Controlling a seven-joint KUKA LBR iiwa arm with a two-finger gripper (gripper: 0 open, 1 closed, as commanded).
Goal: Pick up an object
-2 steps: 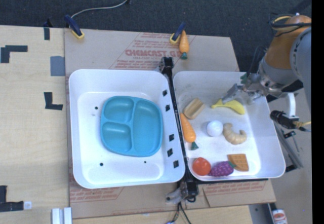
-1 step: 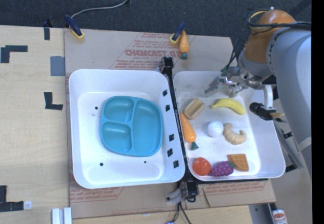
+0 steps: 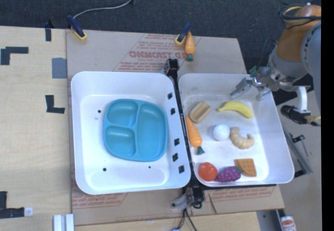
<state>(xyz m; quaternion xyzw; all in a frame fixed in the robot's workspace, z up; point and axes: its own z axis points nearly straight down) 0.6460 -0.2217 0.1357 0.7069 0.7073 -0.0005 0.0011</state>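
My gripper (image 3: 247, 92) hovers over the far right corner of the right bin (image 3: 276, 136), with its fingers spread open and nothing between them. Just in front of it lies a yellow banana (image 3: 236, 108). Further objects in this bin are a tan bread roll (image 3: 199, 111), an orange carrot (image 3: 193, 132), a white ball (image 3: 221, 131), a beige croissant (image 3: 242, 139), a red tomato (image 3: 207, 171), purple grapes (image 3: 228, 174) and an orange-brown cracker (image 3: 246, 166).
The left bin (image 3: 83, 120) holds a blue divided plate (image 3: 135, 129). A black hinge strip (image 3: 176, 120) runs between the bins. A second small carrot (image 3: 189, 45) lies on the cardboard behind the bins, beside a yellow clamp (image 3: 182, 35).
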